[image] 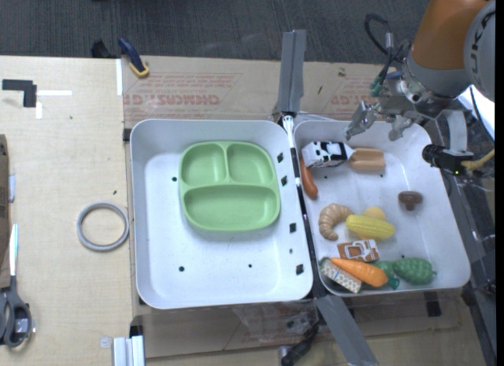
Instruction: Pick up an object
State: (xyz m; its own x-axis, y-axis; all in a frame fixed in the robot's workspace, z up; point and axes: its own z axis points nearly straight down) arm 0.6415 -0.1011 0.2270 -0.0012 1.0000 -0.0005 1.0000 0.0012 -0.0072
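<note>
My gripper (379, 123) hangs open over the far edge of the right bin (447, 213), and nothing is between its fingers (359, 123). Just below it lie a tan bun (367, 160) and a black-and-white toy (324, 153). Further toward the front I see a red pepper (309, 183), a brown lump (409, 198), a croissant (335, 216), a corn cob (370, 227), a small carton (358, 249), a carrot (359, 271) and a green broccoli (414, 269).
The left bin (157, 270) holds a green divided plate (230, 185). On the bench to the left lie a tape ring (103, 225), scissors (16, 315) and a blue clamp (134, 57). A grey post (292, 73) rises between the bins at the back.
</note>
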